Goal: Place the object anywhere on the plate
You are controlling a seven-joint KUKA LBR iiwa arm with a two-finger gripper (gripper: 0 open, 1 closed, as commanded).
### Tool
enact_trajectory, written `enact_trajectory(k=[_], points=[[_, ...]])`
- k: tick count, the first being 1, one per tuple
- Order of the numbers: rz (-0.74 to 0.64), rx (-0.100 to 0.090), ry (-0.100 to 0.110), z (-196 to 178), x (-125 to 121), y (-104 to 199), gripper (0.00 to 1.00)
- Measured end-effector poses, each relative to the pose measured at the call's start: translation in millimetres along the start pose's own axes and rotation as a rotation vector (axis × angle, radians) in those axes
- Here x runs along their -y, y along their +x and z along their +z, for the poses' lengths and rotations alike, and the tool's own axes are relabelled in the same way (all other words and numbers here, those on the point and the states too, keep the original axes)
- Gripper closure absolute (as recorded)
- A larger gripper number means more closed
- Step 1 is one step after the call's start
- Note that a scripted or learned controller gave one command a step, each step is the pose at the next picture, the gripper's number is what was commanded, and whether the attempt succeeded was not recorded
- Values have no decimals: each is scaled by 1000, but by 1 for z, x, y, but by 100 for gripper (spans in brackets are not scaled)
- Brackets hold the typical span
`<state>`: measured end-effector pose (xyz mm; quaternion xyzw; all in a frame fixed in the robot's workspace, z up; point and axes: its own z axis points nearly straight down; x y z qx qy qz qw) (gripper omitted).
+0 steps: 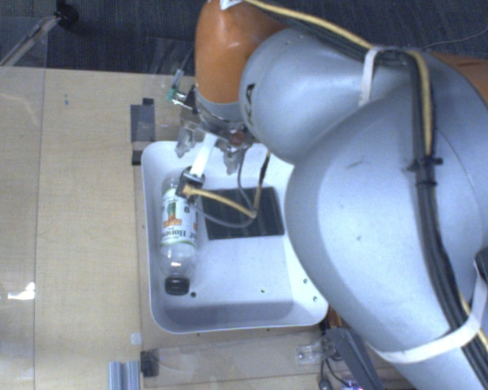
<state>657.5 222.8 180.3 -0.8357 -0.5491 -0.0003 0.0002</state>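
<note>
A clear plastic bottle [179, 227] with a white, green and orange label lies along the left wall of the white bin [228, 307], its black cap [176, 284] pointing to the near side. A dark square plate [256, 216] lies flat in the bin, just right of the bottle. My gripper [207, 151] hangs over the bin's far end, above the bottle's base and the plate's far edge. Its two pale fingers [185, 143] stand apart, open, with nothing between them. The arm hides the right part of the bin.
A small dark block [142, 124] sits on the bench by the bin's far left corner. Wooden bench surface [57, 218] spreads to the left. The bulky grey arm [374, 193] covers the right side of the view.
</note>
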Motion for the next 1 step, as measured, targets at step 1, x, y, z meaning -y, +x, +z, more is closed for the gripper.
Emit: enact_trajectory(k=[1], points=[[371,-6,-2,-103,8,10,0]])
